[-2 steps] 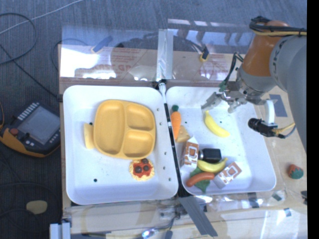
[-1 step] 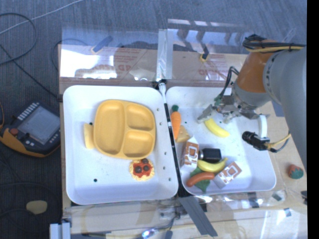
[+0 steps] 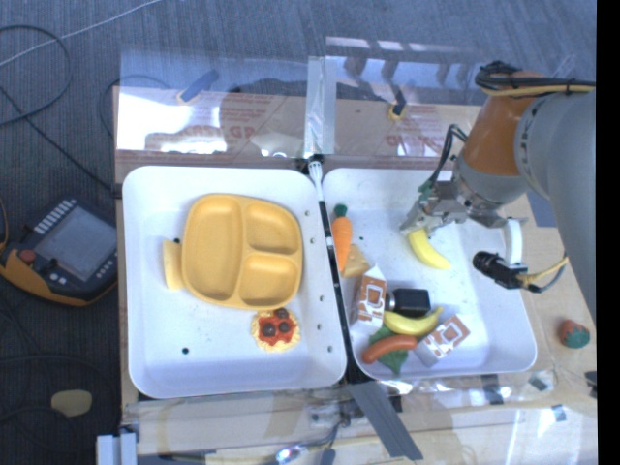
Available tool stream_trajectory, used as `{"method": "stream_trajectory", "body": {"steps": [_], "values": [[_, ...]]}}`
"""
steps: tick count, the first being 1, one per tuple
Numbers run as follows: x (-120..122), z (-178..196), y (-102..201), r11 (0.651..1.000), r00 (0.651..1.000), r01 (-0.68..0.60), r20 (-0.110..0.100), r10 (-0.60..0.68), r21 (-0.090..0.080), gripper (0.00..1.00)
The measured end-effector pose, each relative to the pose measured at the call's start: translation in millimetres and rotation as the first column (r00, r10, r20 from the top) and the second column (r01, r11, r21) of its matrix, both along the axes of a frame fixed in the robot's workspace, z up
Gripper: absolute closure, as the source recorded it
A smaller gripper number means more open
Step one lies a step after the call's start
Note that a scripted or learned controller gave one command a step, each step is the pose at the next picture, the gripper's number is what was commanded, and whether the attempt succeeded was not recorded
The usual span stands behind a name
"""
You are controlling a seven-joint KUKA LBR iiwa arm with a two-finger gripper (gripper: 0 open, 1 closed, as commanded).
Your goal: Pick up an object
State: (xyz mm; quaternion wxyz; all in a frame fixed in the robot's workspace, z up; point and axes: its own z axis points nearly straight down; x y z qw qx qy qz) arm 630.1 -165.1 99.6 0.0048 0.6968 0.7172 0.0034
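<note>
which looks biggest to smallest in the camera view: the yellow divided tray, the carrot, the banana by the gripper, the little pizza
1. yellow divided tray, by far the largest
2. carrot and banana by the gripper: too alike to rank
3. little pizza, slightly smaller, though close

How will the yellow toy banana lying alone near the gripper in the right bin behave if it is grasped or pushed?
The curved yellow toy banana looks like smooth plastic, so probably stiff, light and a little slippery. Its bent shape suggests it would pivot or slide on the white right bin floor rather than roll away.
</note>
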Motion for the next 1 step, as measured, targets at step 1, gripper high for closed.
{"method": "stream_trajectory", "body": {"steps": [1], "values": [[1.9, 112.6, 52.3, 0.997, 0.997, 0.077, -0.013, -0.077, 0.000, 1.00]]}}
